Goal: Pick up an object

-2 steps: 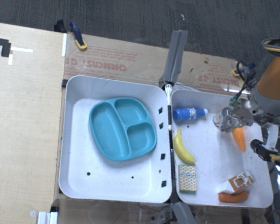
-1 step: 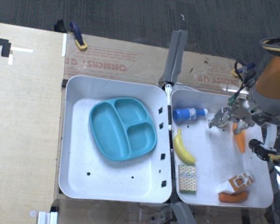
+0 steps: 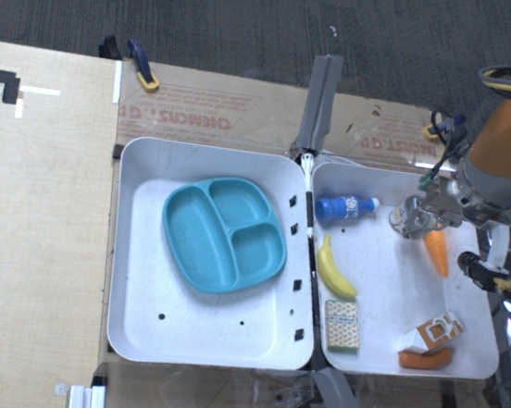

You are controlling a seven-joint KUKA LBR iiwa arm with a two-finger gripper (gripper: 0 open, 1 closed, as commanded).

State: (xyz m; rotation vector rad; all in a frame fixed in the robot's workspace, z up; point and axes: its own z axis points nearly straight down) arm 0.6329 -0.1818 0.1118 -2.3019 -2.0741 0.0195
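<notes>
The right bin (image 3: 384, 290) holds several objects. A blue bottle (image 3: 344, 207) lies on its side near the back left corner. A yellow banana (image 3: 333, 269) lies along the left wall, and a small green-and-white box (image 3: 340, 326) sits in front of it. An orange carrot (image 3: 437, 253) lies at the back right. My gripper (image 3: 412, 217) hangs over the back right of this bin, just left of and above the carrot's top end and right of the bottle. I see nothing clearly between its jaws.
A reddish sausage (image 3: 424, 360) and a small orange-and-white item (image 3: 440, 330) lie at the front right corner of the right bin. The left bin (image 3: 130, 303) holds a blue divided plate (image 3: 224, 233). A grey divider bar (image 3: 319, 113) stands between the bins at the back.
</notes>
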